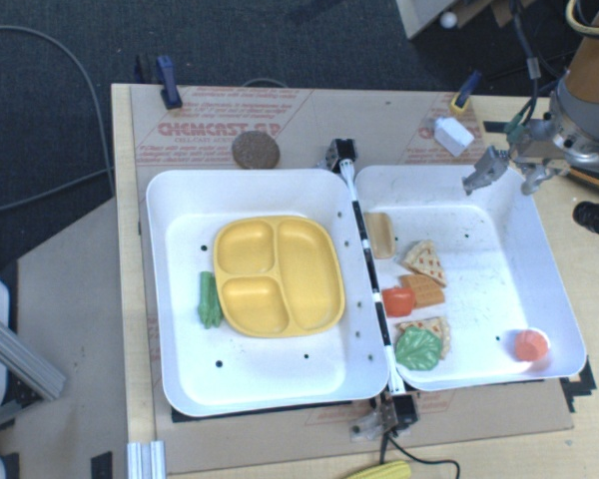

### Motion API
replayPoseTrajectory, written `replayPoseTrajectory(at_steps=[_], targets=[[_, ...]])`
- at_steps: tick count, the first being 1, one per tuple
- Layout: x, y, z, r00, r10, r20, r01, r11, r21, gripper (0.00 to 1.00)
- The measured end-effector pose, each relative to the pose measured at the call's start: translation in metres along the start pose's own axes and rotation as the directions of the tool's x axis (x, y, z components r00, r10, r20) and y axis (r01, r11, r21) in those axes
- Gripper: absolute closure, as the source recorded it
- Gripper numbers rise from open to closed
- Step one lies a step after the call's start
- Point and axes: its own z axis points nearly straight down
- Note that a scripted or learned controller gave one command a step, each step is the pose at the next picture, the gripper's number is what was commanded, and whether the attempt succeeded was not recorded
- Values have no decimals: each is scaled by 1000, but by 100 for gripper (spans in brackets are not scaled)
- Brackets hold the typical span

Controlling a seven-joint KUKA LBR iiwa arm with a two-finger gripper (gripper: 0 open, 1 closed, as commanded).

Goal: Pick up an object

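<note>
Above the right bin's [539,257] far corner, the gripper [507,171] hangs with its fingers spread wide, holding nothing. Below it lie toy foods: a tan bread slice [379,235], two seeded wedges [423,261], an orange block [422,289], a red piece [397,301], a green leaf [417,348] and a round orange ball [530,345]. Across the divider, a yellow plate [278,273] and green pod [210,299] sit in the left bin [180,228]

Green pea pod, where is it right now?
The green pea pod lies in the left bin, against the left edge of the yellow divided plate, far from the food pieces in the right bin.
</note>
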Motion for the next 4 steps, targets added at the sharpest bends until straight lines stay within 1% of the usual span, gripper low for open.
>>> replayPoseTrajectory(at_steps=[1, 2, 3, 4], targets=[[42, -69, 118, 1000, 1, -1, -1, 1000, 1, 0], [69, -76, 154, 1000, -1, -1, 1, 1000, 2, 0], [69, -75, 144, 1000, 0, -1, 0, 1000, -1, 100], [69, -75, 144, 1000, 0, -1, 0, 1000, -1, 0]])
